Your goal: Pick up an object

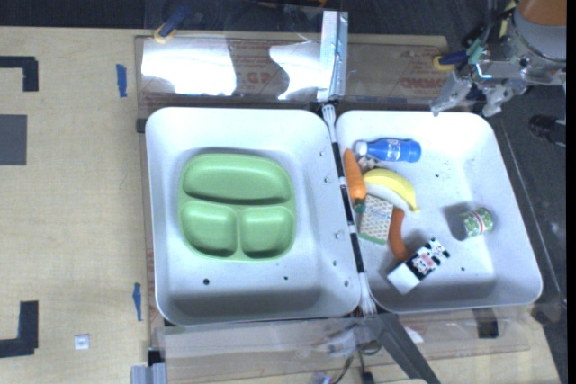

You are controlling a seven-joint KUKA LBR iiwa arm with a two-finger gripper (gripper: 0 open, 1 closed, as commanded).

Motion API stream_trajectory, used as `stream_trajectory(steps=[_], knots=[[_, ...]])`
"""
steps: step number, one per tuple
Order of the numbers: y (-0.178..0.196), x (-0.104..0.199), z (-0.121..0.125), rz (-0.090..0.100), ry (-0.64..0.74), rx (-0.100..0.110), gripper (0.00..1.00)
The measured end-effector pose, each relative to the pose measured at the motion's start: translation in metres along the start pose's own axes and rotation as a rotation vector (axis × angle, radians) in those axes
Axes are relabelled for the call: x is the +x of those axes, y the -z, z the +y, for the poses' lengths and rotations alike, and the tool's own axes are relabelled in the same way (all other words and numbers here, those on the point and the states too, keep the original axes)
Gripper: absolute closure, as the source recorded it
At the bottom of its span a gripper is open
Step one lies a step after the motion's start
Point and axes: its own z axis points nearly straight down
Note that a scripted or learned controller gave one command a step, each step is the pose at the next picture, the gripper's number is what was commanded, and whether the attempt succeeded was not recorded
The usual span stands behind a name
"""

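One carton [418, 264], one banana [393, 188]

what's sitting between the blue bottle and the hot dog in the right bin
In the camera view, the banana and a patterned packet lie between the blue bottle and the hot dog; the banana touches the bottle's underside.

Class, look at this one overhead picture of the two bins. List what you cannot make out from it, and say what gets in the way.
1. The pincer at the right bin's far corner: too small and cluttered to judge its state.
2. The arm: cut off by the picture's top right edge.
3. The small can's label: too small and blurred to read.
4. The patterned packet: partly covered by the banana.
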Motion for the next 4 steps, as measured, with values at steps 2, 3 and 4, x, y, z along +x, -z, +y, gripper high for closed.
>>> stream_trajectory(steps=[2,3,4], knots=[[-0.073,0.065,-0.066,0.001,0.247,0.001,0.0],[-0.171,0.049,-0.052,-0.001,0.238,-0.006,0.0],[-0.171,0.022,-0.055,-0.002,0.436,-0.005,0.0]])
